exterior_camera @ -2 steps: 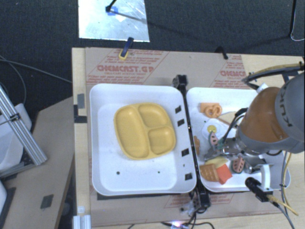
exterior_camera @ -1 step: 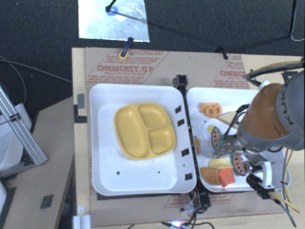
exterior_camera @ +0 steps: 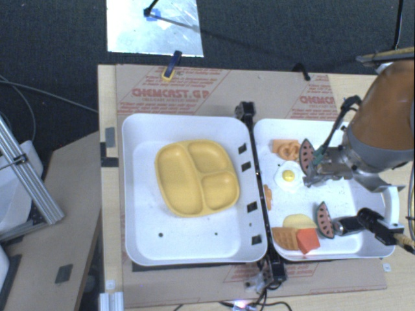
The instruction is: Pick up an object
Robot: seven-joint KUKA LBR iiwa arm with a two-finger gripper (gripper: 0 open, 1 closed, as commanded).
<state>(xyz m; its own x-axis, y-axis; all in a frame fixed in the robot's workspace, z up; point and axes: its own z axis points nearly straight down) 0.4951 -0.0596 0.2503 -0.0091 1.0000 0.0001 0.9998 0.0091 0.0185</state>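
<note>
From my screen, the arm (exterior_camera: 384,118) reaches in from the view's right and sets the claw (exterior_camera: 310,172) low over the right bin (exterior_camera: 338,129), in its upper half as the camera shows it. I cannot tell how far the claw is open; its tip reads as one dark mass against the white floor, and I see nothing clearly held in it. A watermelon slice (exterior_camera: 306,153) stands on edge just above the tip in the view, its lower end right at the claw, but I cannot say whether the two touch. A fried egg (exterior_camera: 288,176) lies flat just beside the claw on the side toward the left bin (exterior_camera: 142,235), a thin strip of white floor between them. Past the slice, on that same side, is an orange pastry (exterior_camera: 285,149). Below the claw in the view, well apart from it, a cluster sits at the bin's near edge: a second watermelon slice (exterior_camera: 323,220), a pale yellow piece (exterior_camera: 298,221), an orange-red block (exterior_camera: 308,240) and a tan ridged piece (exterior_camera: 283,237). A small orange sliver (exterior_camera: 268,197) lies by the bin wall beyond the egg. Far from the claw, across that wall, a yellow divided plate (exterior_camera: 196,177) rests in the left bin.
</note>
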